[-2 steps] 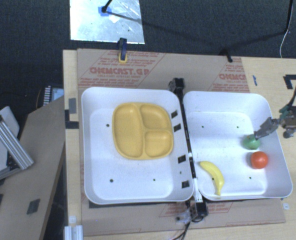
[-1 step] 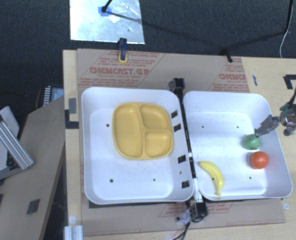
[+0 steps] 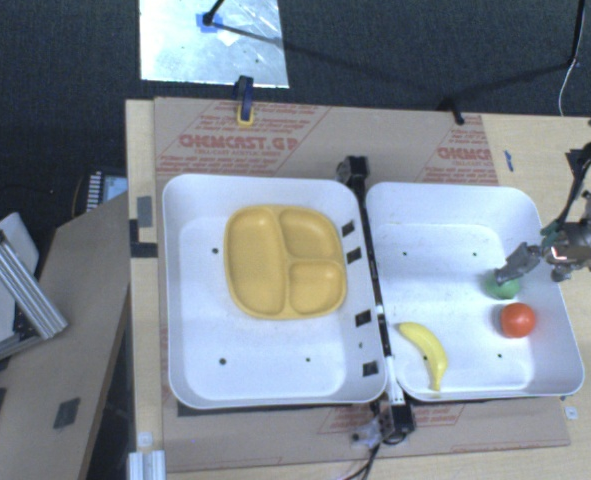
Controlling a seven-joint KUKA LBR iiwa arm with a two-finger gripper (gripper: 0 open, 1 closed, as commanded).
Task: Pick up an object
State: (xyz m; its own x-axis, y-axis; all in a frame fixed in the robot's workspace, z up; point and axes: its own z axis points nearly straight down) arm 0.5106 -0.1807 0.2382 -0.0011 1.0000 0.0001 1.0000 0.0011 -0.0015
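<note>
Camera view has the gripper (image 3: 512, 270) low in the right bin (image 3: 455, 213), right on top of a green ball (image 3: 502, 288); honestly can't tell its state; orange ball (image 3: 517, 320) sits just beside, banana (image 3: 427, 353) near the divider; yellow divided plate (image 3: 283, 262) is in the left bin (image 3: 190, 298).

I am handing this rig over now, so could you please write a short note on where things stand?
Gripper: low in the right bin, at the green object; grip cannot be confirmed.
Things: orange ball just below the green one; banana at the right bin's lower left; yellow divided plate in the left bin.
Done: nothing visibly lifted.
Left: grasp and raise one object.
</note>
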